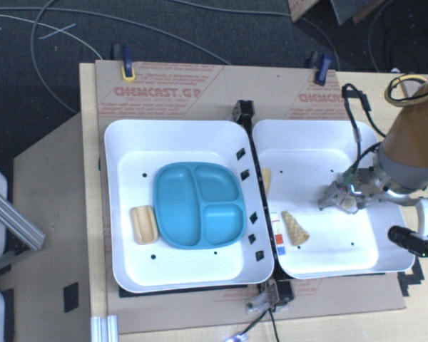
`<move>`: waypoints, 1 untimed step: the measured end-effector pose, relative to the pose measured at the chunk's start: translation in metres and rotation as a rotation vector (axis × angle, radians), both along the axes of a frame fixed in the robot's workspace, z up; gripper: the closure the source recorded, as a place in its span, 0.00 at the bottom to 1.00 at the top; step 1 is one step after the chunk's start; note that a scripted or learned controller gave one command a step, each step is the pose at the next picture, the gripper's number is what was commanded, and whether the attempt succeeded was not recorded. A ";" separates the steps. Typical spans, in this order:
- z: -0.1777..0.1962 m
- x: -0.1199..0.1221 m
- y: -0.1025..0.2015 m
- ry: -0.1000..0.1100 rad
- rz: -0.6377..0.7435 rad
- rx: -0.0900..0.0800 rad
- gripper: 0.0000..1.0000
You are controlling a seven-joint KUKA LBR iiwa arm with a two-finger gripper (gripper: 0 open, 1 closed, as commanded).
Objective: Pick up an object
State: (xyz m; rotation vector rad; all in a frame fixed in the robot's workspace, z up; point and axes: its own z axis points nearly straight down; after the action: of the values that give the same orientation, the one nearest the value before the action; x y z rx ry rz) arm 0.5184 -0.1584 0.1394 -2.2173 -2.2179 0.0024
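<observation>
My gripper (340, 198) is low in the right bin (328, 258), over its right-of-middle floor. The grey arm with its orange band (412, 130) comes in from the right edge. A tan wedge-shaped piece (294, 228) lies on the bin floor left of and below the gripper, apart from it. A small card with red and blue marks (278, 239) lies beside the wedge near the divider. A pale yellow item (266, 180) rests against the divider further up. Something small and pale sits right under the gripper, too unclear to name.
The left bin (128, 262) holds a blue divided plate (199, 204) and a tan bread-like block (143, 224) to its left. A black divider strip (251, 191) runs between the bins. A black cable (355, 120) loops above the arm.
</observation>
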 end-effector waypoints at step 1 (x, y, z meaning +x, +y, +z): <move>-0.053 -0.001 0.001 0.001 0.000 0.000 0.00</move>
State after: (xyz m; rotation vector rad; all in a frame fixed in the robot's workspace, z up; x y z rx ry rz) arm 0.5176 -0.1576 0.0865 -2.2168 -2.2167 0.0035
